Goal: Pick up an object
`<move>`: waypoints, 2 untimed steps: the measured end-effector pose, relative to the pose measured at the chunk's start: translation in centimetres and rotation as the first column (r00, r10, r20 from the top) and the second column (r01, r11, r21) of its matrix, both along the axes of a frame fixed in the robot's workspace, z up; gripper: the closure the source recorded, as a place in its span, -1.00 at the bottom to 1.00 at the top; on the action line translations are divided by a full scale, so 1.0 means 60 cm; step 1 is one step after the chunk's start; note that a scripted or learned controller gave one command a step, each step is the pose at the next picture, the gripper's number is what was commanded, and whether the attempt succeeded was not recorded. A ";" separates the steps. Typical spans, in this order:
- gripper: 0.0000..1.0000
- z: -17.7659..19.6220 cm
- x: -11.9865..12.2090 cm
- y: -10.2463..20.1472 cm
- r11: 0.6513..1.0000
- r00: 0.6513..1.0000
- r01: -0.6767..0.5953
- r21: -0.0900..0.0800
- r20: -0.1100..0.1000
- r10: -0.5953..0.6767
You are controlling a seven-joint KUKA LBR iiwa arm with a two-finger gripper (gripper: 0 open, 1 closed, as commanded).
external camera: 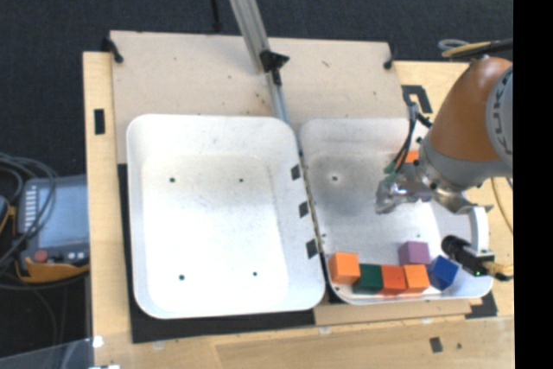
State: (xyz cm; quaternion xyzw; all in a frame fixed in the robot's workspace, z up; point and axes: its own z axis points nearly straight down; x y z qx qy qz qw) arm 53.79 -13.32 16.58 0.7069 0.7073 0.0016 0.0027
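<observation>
Several blocks line the near edge of the right bin [346, 151]: an orange block [346, 265], a dark green block [371, 278], two more orange blocks [394, 278] [416, 276], a blue block [443, 271] and a purple block [415, 252] just behind them. My gripper [388, 196] hangs over the middle of the right bin, above and behind the row of blocks, with nothing seen between its fingers. A bit of orange [412, 158] peeks out behind the wrist.
The left bin [216, 212] lies beside the right one, with a row of small clips between them. A slanted metal rail [246, 4] rises from the bench's far side. A grey device with cables [47, 220] sits off the bench to the left.
</observation>
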 end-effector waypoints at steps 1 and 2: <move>1.00 0.093 -0.013 0.000 1.000 1.000 -0.002 -0.001 0.002 0.002; 1.00 0.167 -0.014 -0.007 1.000 1.000 -0.004 -0.001 0.001 0.004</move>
